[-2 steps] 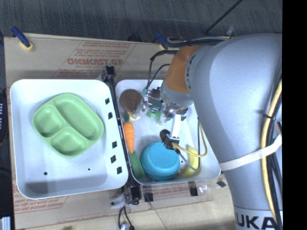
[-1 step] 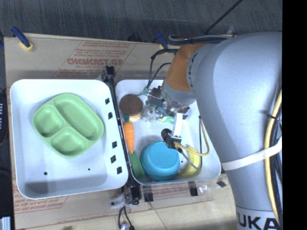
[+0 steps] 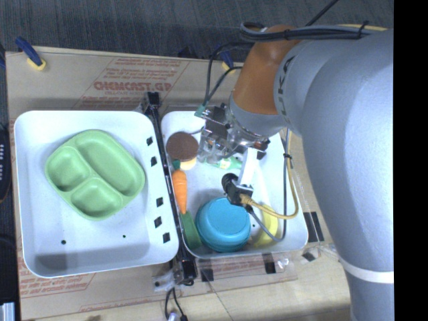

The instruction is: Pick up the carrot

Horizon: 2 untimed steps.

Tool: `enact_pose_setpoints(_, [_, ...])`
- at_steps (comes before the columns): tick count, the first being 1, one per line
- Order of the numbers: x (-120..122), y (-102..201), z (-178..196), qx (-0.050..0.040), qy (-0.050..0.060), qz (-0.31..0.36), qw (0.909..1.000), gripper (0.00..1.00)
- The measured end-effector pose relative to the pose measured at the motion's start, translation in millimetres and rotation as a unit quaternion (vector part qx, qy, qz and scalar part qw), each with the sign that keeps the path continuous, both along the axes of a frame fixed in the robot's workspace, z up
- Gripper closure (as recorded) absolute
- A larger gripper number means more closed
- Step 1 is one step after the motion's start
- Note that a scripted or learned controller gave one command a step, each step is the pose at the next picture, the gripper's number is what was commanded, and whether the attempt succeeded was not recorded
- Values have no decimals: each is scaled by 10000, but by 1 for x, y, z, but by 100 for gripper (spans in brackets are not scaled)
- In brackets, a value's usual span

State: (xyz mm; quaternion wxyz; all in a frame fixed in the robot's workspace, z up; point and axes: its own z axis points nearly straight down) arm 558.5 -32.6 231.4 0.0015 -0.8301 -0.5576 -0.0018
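The carrot (image 3: 180,190) lies in the right bin (image 3: 294,214), right along its left wall, lengthwise with its orange body pointing toward the far end and a green end near the front. Just beyond its far tip sits a round brown-topped piece (image 3: 182,146) on a pale base. Beside the carrot's near half stands a blue bowl (image 3: 224,225), with something yellow (image 3: 267,227) showing behind the bowl on its right. My pincer (image 3: 215,146) hangs low over the far part of this bin, next to the brown piece and apart from the carrot; nothing orange sits in it, and whether it is apart or together I cannot tell. My grey arm (image 3: 334,112) with its orange band (image 3: 264,72) covers much of the right side. The left bin (image 3: 40,246) holds 1 green divided plate (image 3: 95,174) with 3 compartments. Both bins rest on the brown counter (image 3: 127,79).
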Motion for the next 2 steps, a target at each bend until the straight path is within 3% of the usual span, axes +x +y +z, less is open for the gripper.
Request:
enact_pose_setpoints(1, [-22, 91, -20, -16, 76, -274, 9996, 100])
enact_pose_setpoints(2, [-49, 151, 17, -41, 55, -1045, 9945, 100])
